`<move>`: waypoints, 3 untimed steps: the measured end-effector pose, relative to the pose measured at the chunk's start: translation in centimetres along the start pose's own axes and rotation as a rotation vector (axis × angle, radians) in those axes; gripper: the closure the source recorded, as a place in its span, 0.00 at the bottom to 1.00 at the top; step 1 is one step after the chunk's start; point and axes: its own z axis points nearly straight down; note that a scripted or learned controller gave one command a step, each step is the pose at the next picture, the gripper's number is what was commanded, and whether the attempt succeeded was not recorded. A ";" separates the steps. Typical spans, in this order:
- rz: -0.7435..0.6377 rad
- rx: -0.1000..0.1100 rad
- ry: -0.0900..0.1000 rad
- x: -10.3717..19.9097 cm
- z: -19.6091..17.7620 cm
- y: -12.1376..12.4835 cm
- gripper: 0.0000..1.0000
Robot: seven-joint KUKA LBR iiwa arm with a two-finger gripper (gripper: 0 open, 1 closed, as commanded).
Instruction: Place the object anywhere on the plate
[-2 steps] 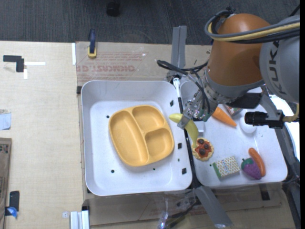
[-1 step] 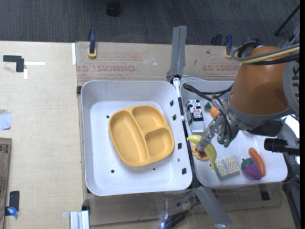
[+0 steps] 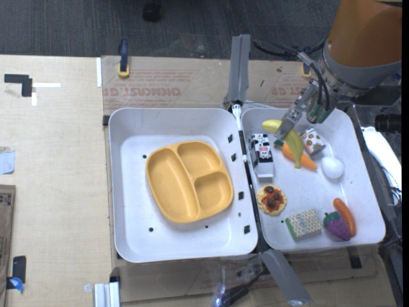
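Overhead, you see the pincer (image 3: 291,132) low in the right bin (image 3: 367,226), at the banana (image 3: 273,126) and carrot (image 3: 299,153); whether it is clenched or released, you cannot tell. Left of it, the yellow divided plate (image 3: 190,181) sits in the left bin (image 3: 128,184).
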 end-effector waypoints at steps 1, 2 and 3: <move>-0.031 0.001 0.002 5.5 -3.2 -5.3 1.00; -0.043 0.000 0.000 3.4 -2.7 -5.2 1.00; -0.072 0.001 0.002 7.7 8.2 -1.0 1.00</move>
